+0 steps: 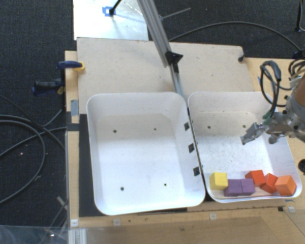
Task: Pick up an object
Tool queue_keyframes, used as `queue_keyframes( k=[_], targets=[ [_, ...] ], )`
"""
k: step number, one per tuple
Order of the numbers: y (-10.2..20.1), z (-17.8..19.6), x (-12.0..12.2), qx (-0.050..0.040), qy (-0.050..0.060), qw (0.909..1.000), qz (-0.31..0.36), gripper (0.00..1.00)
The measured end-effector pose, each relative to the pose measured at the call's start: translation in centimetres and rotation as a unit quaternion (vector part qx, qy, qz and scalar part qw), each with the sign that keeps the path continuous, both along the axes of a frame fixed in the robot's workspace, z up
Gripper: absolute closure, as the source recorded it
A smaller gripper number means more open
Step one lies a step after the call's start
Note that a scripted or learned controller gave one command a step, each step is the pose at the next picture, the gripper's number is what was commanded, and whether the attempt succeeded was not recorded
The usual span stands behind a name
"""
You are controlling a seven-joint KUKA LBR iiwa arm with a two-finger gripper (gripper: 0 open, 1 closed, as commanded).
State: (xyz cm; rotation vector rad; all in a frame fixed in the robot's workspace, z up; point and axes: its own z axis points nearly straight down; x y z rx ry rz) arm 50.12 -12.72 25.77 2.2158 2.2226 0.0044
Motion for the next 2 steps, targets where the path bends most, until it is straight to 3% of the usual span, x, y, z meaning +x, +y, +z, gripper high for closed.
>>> queue_keyframes(
  k=[1,2],
  targets=[
    [-3.3,-11.9,1.4,0.0003,0.004,1.0,-0.002,0.0],
    [-3.4,-17.0,2.1,0.0006,0.003,1.0,-0.001,0.0]
  ],
)
